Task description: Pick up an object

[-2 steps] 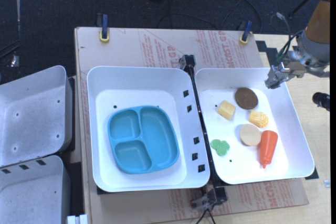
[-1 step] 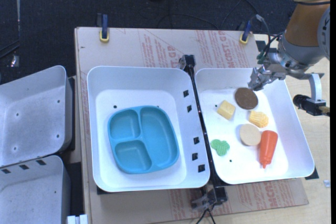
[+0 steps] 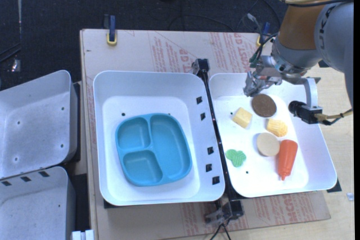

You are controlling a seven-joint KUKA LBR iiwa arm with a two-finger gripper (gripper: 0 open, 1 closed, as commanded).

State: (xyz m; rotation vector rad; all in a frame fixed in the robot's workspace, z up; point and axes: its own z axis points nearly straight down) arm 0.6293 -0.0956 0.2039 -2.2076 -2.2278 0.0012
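A: Seen from the overhead camera: pincer hanging low over the far left part of the right bin, under the grey arm with its orange band.

B: Clenched or released?

A: Cannot tell; too small and dark there.

B: And the things to pick?

A: Brown disc just below and right of the pincer, close beside it. Yellow block below, slightly left. Yellow corn further down to the right. Beige round, carrot and green piece well below, near the front.

B: To the left?

A: Left bin, holding a blue tray.
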